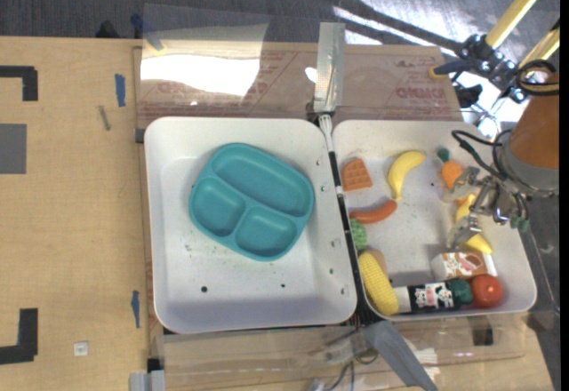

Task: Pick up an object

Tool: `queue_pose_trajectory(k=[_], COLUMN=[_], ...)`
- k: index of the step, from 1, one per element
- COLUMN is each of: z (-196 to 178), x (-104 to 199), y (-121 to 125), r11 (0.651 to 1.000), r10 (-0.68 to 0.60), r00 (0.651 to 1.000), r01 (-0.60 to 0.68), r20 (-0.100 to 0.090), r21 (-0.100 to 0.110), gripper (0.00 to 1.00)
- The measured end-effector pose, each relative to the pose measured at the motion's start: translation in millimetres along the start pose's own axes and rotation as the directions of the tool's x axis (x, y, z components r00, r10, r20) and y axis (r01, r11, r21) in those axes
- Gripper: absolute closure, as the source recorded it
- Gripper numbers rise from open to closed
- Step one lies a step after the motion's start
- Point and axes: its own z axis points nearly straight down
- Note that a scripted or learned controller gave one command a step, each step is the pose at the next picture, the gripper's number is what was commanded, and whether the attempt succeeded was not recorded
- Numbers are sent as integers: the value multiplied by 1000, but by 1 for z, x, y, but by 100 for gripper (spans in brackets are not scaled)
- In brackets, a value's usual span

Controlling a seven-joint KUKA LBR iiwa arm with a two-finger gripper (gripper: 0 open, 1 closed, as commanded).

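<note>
The right bin (526,291) is the place to look, because all the toy food sits inside it. Along its near wall lies a dark bottle with a white label (437,295), on its side. A red tomato (486,290) touches the bottle's right end. A yellow corn cob (377,283) lies by the bottle's left end, in the bin's near left corner. Just behind the bottle stands a small carton (460,264).

A little farther back, the gripper (480,210) hangs low over the bin's right side. It is too small and cluttered to tell if it is open or shut, and nothing can be seen held in it. Small yellow pieces (477,243) lie just beside it, and an orange carrot (452,173) lies behind it.

Near the bin's left wall sit a red sausage (374,211) and an orange waffle (356,174). A yellow banana (404,171) lies toward the bin's far wall.

To the left of this bin is the other bin, with a teal divided plate (252,201) in it.

What could go wrong? The toys by the gripper are packed close. It might pinch two at once, or just push one away. The yellow pieces are small and round, so they could slip out. If it comes down too near the bin's right wall, it may bump it.
</note>
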Motion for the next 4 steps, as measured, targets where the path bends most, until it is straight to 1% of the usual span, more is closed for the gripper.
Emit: queue_pose_trajectory(k=[1, 2, 3, 4], z=[-14, -13, 0, -14], x=[-4, -4, -3, -7], y=[1, 1, 0, 1], r11=[1000, 1000, 1000, 1000], r10=[-2, -2, -4, -6], r00=[1000, 1000, 1000, 1000], r01=[2, 2, 4, 6], r20=[14, 12, 1, 17], r21=[1, 1, 2, 3], gripper=[100, 0, 0, 100])
